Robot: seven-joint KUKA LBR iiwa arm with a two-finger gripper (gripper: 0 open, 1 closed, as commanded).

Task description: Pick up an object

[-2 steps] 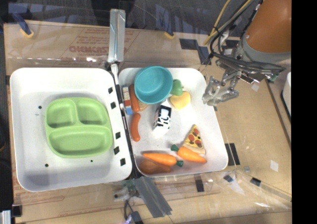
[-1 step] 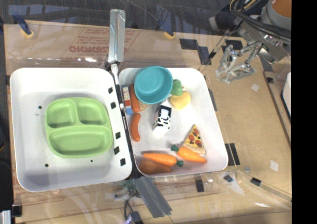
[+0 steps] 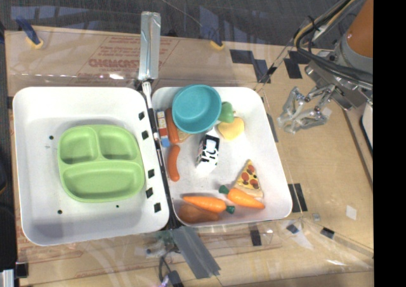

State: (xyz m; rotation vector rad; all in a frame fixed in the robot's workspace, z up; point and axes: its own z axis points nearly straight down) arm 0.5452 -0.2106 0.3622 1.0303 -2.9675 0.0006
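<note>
Two shallow white bins are set side by side on the bench. The left bin (image 3: 25, 152) is occupied by a green divided plate (image 3: 100, 162), which lies flat near its middle. The right bin (image 3: 269, 152) is crowded with toy food. A teal bowl (image 3: 196, 108) is seated at its far edge, and just beside it a yellow piece (image 3: 231, 128) with a green piece (image 3: 226, 112) touching it can be made out. Two carrots (image 3: 204, 204) (image 3: 244, 198) are laid along the near wall, a pizza slice (image 3: 248, 178) is placed just above the right one, a sausage (image 3: 173, 163) is set along the left wall, and a small black-and-white object (image 3: 209, 151) is found near the centre.

The gripper (image 3: 306, 112) is held outside the right bin, off its far right corner and above the bare bench. Its fingers are seen spread apart, with nothing between them.

The approach step is judged to be in hand: no object has been reached yet. For the next move, the gripper would need to be carried leftward over the right bin, centred on one object, and lowered with the fingers kept apart. The black-and-white object or the pizza slice is judged the easier choice, since each is well apart from the walls; the carrots are pressed close to the near wall, where a finger could be blocked.
</note>
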